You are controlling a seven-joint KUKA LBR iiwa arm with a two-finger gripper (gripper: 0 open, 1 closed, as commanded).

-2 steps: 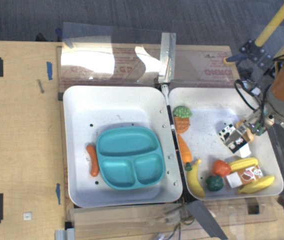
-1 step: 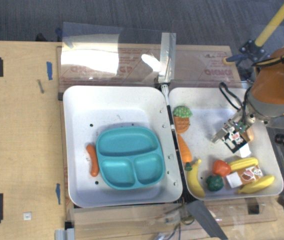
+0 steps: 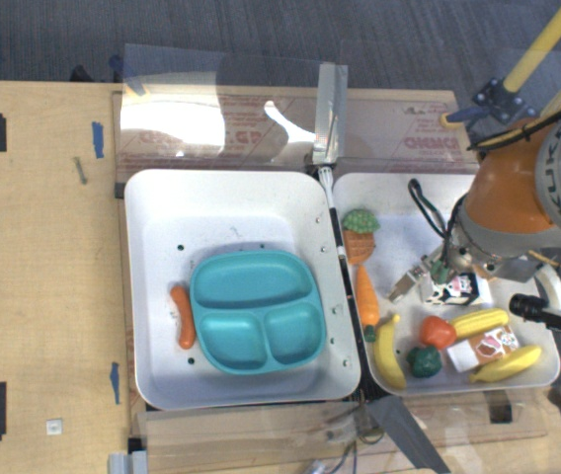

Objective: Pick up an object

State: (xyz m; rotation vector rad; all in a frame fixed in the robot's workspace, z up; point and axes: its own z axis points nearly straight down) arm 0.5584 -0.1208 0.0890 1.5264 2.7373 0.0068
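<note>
Camera view: end effector [image 3: 437, 276], finger state unclear, over right bin [image 3: 399, 200] beside glossy curved banana [image 3: 387, 354].

Divided tray [image 3: 257, 309] in left bin [image 3: 152, 205]; toy food [image 3: 439, 334] fills right bin [image 3: 389, 191]

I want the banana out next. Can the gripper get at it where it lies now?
Probably yes: the banana lies uncovered by the right bin's left wall, the gripper hangs nearby, though the carrot touches it.

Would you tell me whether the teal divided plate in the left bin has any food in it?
Empty: all three compartments of the teal plate show bare teal. The sausage lies beside it on the bin floor.
</note>
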